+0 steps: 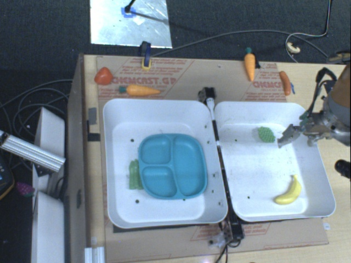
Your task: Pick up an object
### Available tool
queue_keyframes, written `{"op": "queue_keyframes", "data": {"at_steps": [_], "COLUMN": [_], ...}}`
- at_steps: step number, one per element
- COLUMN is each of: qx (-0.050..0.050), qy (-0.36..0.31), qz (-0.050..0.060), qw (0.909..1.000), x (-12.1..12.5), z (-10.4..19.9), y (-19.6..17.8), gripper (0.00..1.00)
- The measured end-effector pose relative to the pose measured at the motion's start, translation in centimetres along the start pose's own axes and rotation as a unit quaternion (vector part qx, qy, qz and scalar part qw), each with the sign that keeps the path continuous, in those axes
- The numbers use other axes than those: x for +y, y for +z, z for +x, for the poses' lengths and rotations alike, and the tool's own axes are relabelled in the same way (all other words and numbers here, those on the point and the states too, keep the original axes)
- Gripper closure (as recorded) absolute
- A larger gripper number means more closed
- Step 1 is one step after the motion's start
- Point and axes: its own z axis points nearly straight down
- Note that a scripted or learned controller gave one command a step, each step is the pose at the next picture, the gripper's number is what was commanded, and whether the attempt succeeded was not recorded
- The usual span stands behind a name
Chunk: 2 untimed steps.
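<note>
In the right bin point(258, 212) a small green bumpy object point(266, 134) lies near the back wall. A yellow banana point(289, 192) rests toward the bin's front right corner. My gripper point(299, 138) hangs over the right side of this bin, just right of the green object and apart from it. Its fingers are spread open and nothing is between them. The banana lies well in front of the gripper.
The left bin point(118, 147) holds a blue divided plate point(173, 166) with a green piece point(134, 175) beside its left edge. On the bench behind the bins lie toy carrots point(250, 64) point(140, 90), a red tomato point(103, 76) and an orange piece point(285, 83).
</note>
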Motion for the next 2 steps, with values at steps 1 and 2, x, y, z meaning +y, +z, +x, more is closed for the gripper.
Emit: {"op": "queue_keyframes", "data": {"at_steps": [1, 2], "qx": [0.000, 0.000], "qy": [-0.001, -0.001], "qz": [0.001, -0.001], "qw": [1.0000, 1.0000], "x": [6.7, 9.4], "z": [2.7, 1.1], "y": [8.9, 10.7], "gripper": [0.00, 0.00]}}
